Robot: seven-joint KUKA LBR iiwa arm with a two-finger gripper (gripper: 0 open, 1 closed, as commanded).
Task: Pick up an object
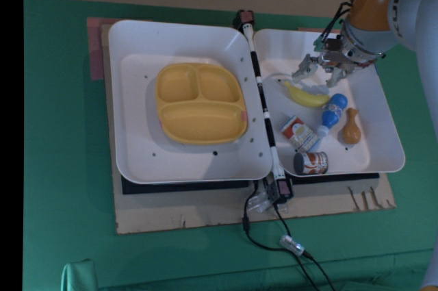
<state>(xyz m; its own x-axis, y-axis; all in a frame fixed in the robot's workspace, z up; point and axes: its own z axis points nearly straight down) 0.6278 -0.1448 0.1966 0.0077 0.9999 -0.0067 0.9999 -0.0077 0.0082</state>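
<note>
Gripper (320,72): fingers spread apart, nothing between them, poised above the right bin (383,146). The banana (306,96) lies nearest, just off the fingertips toward seven o'clock, in the bin's upper middle. Its long axis runs from ten o'clock to four o'clock, gently curved; skin yellow, pale at the stem end. The blue bottle (330,114) touches or nearly touches its four o'clock tip. In my judgement the banana is the likeliest pick, needing a short descent.

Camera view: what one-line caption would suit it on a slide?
Open gripper poised above a banana in the right bin.
</note>
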